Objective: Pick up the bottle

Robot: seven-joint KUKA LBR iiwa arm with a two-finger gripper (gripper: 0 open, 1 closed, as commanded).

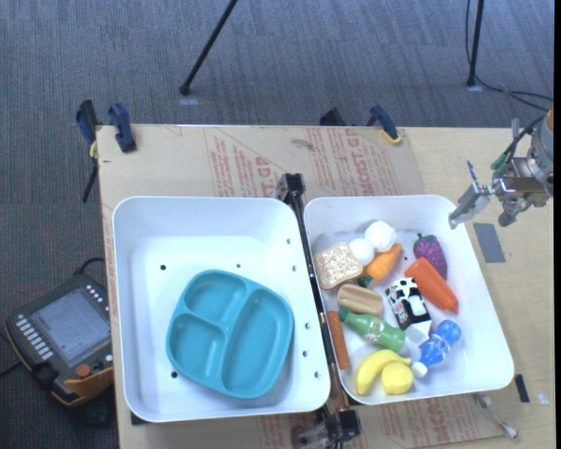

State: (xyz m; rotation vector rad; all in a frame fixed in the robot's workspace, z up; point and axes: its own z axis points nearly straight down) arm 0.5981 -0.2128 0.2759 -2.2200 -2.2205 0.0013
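Two shallow white bins sit side by side on the table, and we read them from the left. Off the table's left edge a grey pendant with an orange rim lies on the floor. The left bin holds a teal divided plate, lying flat near its middle. The right bin is crowded with toy food. Along its left wall we see an orange stick and a speckled cracker, then a bread roll. The bottle is green, lying on its side just below the roll, its neck pointing left. Below it lies a yellow banana. Further right are a carrot, a purple piece and a blue item near the lower right corner. At the far right, outside the right bin and well apart from the bottle, the claw hangs over the table; we see its fingers spread apart, with nothing between them.
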